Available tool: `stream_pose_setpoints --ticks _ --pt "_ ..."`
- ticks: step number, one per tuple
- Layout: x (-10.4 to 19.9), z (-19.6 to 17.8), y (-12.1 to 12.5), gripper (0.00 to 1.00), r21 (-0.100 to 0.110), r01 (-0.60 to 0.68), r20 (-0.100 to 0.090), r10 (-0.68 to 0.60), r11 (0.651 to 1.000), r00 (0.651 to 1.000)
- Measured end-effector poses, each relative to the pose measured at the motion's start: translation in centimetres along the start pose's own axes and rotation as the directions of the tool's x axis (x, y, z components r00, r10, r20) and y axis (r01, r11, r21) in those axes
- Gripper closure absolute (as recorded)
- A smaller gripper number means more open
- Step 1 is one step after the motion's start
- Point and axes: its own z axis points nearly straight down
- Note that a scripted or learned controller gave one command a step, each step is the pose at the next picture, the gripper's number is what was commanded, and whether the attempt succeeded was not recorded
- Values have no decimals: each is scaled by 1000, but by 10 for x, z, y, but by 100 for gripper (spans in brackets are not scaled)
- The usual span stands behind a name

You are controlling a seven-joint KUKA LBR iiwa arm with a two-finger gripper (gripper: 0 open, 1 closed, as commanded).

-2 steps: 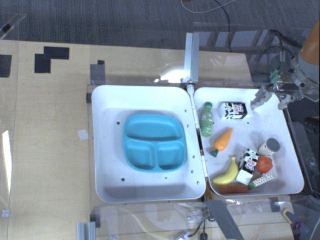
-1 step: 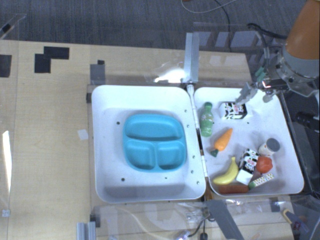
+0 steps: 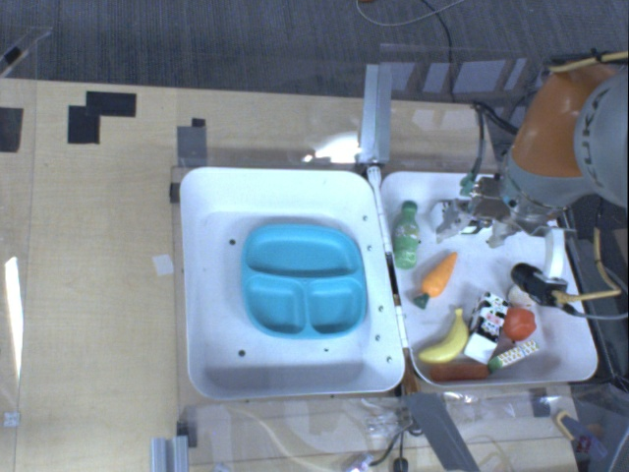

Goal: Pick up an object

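Beside the smooth tapered carrot lies a curved banana.

The arm is cut off by the right picture edge. The pincer is blurred; its finger state cannot be determined. At the near right corner of the right bin, a heap of small items overlaps; individual pieces are too small to identify. The red item lies partly hidden under the banana.
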Motion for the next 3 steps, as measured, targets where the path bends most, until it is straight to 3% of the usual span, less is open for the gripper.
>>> stream_pose_setpoints --ticks 1,2,3 --pt "-4 79 4 0 -11 -175 -4 175 985 985" --pt "-2 69 6 100 -13 -173 -6 172 985 985" --pt "40 -15 23 100 -3 -76 1 76 997 997"
